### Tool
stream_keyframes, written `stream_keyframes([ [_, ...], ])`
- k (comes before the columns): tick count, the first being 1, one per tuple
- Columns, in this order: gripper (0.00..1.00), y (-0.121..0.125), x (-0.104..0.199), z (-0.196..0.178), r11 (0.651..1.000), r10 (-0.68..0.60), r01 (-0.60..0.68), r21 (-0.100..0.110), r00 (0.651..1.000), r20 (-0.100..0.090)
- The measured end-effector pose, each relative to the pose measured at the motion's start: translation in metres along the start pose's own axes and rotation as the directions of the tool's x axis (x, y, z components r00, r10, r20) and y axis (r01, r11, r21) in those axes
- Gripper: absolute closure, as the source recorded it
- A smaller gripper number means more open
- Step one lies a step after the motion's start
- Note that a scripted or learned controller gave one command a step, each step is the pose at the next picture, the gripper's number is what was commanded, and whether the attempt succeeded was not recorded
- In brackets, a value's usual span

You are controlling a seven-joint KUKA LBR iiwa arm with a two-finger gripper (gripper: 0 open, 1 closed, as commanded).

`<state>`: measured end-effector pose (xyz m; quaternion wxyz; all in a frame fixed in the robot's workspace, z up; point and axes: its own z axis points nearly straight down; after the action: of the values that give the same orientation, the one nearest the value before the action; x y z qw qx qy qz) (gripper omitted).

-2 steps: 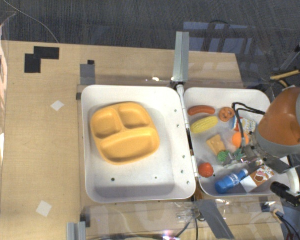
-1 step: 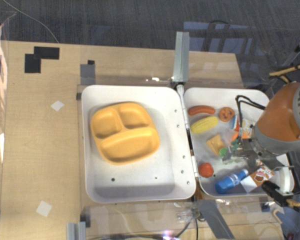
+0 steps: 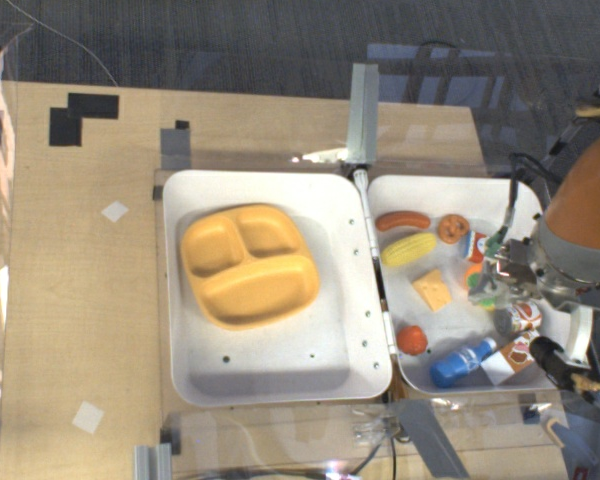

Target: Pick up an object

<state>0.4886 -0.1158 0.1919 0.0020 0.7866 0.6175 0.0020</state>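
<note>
Just beside our jaws (image 3: 500, 273), whose opening we cannot tell, lie a cheese wedge (image 3: 433, 291) and blue bottle (image 3: 461, 362) in the right bin (image 3: 410, 383), and we judge crowding there could make a grasp slip.

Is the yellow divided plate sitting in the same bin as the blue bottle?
No, the yellow plate lies in the left bin, while the blue bottle lies in the right bin.
</note>
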Motion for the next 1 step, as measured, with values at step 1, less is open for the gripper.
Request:
stream_keyframes([
  [1, 1.00, -0.0026, -0.0001, 0.0730, 0.767, 0.642, -0.642, 0.006, 0.767, 0.005],
])
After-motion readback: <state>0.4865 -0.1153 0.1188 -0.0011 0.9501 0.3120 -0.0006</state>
